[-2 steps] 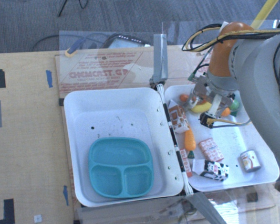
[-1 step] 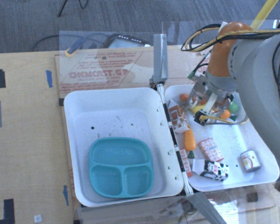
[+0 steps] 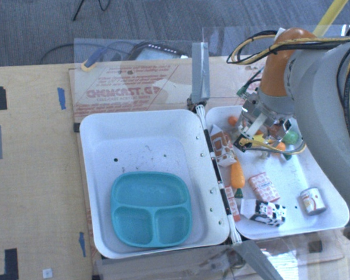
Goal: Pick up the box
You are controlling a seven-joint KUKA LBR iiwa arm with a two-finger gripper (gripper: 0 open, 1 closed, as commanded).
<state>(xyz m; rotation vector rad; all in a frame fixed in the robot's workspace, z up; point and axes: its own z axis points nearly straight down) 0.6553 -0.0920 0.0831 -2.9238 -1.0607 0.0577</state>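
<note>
Camera view from above, at a slant, over two shallow white bins side by side. The left bin (image 3: 97,136) holds a teal divided plate (image 3: 150,209). The right bin (image 3: 335,215) holds the clutter. A small carton (image 3: 222,149) sits by its left wall, with an orange carrot (image 3: 237,175) below it. Next comes the box (image 3: 264,187), pink and white, lying flat near the bin's middle. A black-and-white cow toy (image 3: 270,212) lies just below the box, and a small can (image 3: 311,200) is to its right.

The gripper (image 3: 255,131) hangs low at the bin's far end among small green and orange pieces, apart from the box. Whether it is wide or narrow cannot be told. The grey arm (image 3: 321,90) reaches in from the right and bends steeply down, with its orange band (image 3: 277,69) above the wrist.

The step in hand looks like the approach, with the box not yet grasped. The next move likely calls for shifting toward the near side, centring over the box and descending clear of the cow toy.
</note>
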